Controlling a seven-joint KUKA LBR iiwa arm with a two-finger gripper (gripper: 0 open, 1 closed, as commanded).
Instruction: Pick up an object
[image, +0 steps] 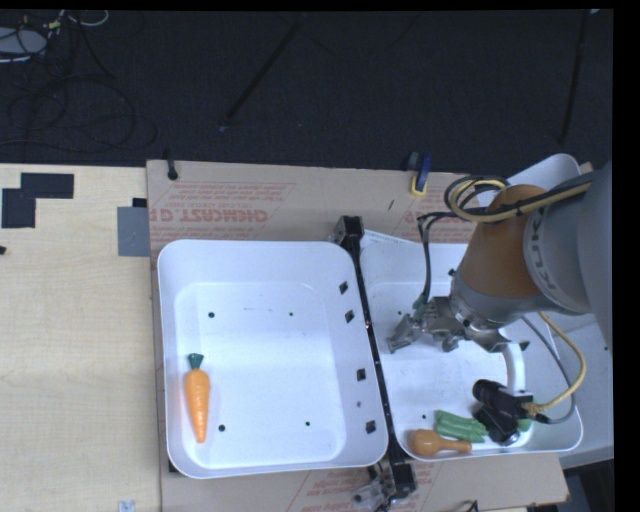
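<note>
Right bin (405, 395), near edge: tan gourd toy (437, 443) lying on its side, stem end pointing right. Green pod (460, 426) just behind it, touching or nearly so, hard to say which. Both sit in the near right part of the bin.

Left bin (270, 340): carrot (197, 400) by the near left wall, lying lengthwise, green top pointing away from the camera, tip toward it. Well apart from everything else.

Gripper (420, 330) low over the bare middle of the right bin, toward its left side, near the black strip (365, 340) between the bins. Well apart from gourd and pod, and from the carrot across the strip. Claw open or closed: cannot tell, metal parts blur together. Nothing seen held.

Arm (520, 260) comes in from the right, orange band above the wrist, grey body behind.

Bins sit on cardboard (250, 205) with red print, on a pale bench (70, 350). Blue and yellow clamp (418, 175) on the cardboard's far edge.
</note>
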